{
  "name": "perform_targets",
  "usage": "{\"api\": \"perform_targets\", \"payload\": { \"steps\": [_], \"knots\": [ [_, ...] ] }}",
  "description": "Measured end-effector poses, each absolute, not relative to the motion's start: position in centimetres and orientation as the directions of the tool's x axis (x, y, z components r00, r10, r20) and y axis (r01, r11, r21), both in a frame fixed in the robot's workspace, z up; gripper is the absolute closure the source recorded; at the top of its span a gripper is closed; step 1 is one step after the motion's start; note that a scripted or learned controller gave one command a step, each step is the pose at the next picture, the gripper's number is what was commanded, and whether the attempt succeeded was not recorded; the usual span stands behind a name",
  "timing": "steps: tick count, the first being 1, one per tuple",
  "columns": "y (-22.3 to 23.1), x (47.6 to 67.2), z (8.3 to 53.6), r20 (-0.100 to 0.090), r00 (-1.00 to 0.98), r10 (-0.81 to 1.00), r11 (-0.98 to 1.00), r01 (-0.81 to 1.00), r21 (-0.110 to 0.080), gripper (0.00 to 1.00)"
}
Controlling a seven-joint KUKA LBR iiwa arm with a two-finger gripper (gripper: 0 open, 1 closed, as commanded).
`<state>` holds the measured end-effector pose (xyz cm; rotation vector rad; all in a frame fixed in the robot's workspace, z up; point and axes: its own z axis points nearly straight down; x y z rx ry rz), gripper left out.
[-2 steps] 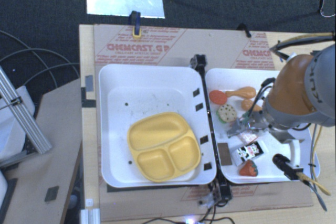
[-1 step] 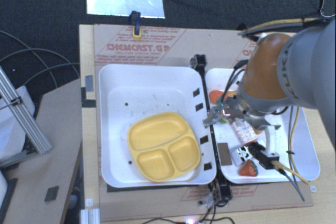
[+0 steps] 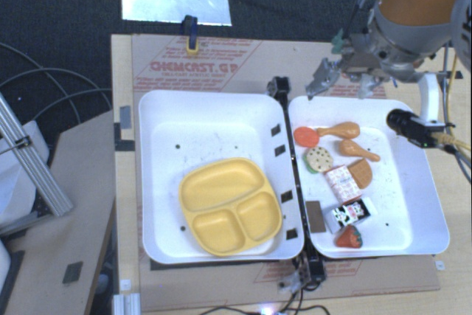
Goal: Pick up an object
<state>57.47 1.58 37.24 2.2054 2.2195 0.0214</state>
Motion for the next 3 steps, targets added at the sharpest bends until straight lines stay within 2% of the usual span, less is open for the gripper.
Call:
{"api": "perform_targets", "payload": {
  "steps": [1,2,3],
  "knots": [
    [9.8,59.3,27.7,0.003,-0.010,1.000,0.010,1.000,-0.006,0.00],
    [21.4,66.5,14.7,0.002,-0.008,1.000,0.008,1.000,-0.011,0.00],
    [9.9,67.0,18.7,-0.005,0.007,1.000,-0.007,1.000,0.005,0.00]
  ]
}}
